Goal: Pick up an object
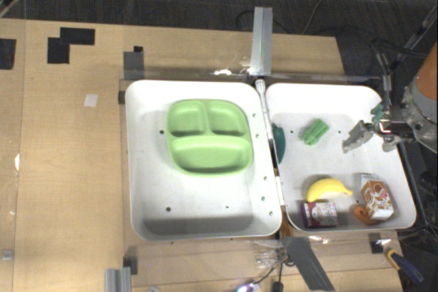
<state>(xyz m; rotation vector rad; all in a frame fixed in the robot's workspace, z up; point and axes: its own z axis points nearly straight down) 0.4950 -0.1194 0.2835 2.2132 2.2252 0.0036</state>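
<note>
**Gripper hangs over the right bin with nothing between its fingers**

The gripper (357,136) sits above the right bin (328,96), near its right wall, its 2 fingers spread apart and gripping nothing. A green ridged object (315,131) lies just left of it on the bin floor. Along the front edge rest a banana (327,189), a dark purple can (319,214) and an orange-and-white carton (375,200). The left bin (144,167) holds a green divided tray (208,135).

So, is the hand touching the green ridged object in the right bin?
Apart. The camera view shows bare white bin floor between the hand and the green ridged object.
</note>
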